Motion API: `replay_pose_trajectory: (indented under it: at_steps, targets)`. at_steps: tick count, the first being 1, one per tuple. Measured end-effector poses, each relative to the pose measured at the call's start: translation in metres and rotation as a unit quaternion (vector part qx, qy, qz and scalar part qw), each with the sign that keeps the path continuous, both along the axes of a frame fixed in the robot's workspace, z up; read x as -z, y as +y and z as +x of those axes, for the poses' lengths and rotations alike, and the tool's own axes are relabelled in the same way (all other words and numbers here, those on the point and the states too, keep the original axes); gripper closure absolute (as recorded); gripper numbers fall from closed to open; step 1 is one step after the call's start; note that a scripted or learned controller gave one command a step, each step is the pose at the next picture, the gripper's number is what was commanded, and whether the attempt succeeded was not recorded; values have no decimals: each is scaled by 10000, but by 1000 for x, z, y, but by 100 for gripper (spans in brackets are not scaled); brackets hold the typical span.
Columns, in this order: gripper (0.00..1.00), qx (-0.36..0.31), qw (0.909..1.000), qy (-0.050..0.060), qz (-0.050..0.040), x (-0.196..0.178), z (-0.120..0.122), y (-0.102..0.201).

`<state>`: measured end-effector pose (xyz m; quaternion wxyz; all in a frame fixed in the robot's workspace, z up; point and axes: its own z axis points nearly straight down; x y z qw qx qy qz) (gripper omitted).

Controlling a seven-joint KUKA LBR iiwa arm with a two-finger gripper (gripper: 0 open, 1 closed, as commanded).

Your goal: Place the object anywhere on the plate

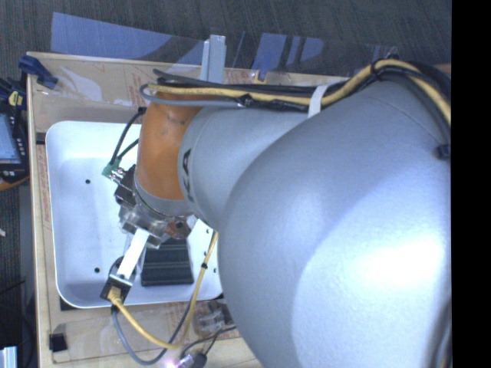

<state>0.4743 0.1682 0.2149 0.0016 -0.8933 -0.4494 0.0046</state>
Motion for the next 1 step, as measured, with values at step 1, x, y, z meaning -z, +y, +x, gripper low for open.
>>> replay_pose_trajectory:
  at_steps: [1]
  targets:
    - [100, -295, 9996, -18, 8, 3, 41, 13]
